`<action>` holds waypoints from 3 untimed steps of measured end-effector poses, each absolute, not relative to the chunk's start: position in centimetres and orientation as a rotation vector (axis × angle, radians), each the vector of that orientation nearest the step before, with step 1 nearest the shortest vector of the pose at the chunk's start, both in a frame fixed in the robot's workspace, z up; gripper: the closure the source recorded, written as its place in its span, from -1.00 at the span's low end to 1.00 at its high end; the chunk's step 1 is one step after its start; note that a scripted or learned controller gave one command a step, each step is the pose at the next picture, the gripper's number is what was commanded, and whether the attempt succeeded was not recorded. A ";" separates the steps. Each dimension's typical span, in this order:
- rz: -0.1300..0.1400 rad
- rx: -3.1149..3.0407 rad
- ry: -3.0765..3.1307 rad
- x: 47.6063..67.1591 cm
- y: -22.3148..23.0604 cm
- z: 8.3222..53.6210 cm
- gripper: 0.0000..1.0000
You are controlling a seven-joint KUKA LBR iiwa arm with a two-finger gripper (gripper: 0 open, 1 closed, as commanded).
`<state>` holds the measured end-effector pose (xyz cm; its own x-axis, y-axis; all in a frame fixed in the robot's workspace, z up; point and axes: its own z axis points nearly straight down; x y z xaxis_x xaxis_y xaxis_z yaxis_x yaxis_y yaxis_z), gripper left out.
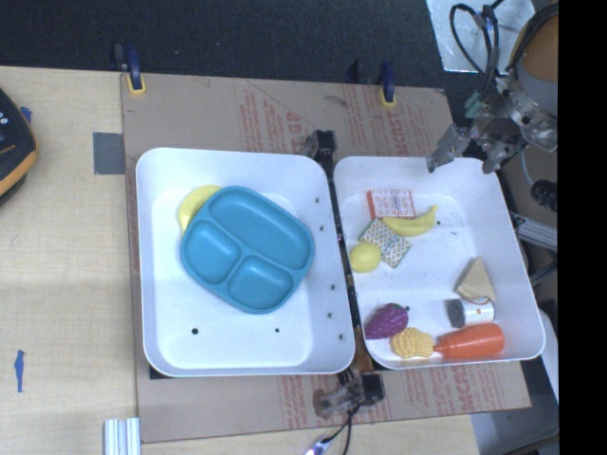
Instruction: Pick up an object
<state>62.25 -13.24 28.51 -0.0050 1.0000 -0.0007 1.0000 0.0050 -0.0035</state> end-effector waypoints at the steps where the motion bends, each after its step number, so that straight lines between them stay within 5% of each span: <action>1: 0.008 -2.213 -2.225 62.6 -11.3 14.8 -1.00; 2: 0.007 -2.214 -2.226 62.7 -9.5 9.1 -1.00; 3: 0.050 -2.198 -2.184 64.7 -9.7 8.8 -1.00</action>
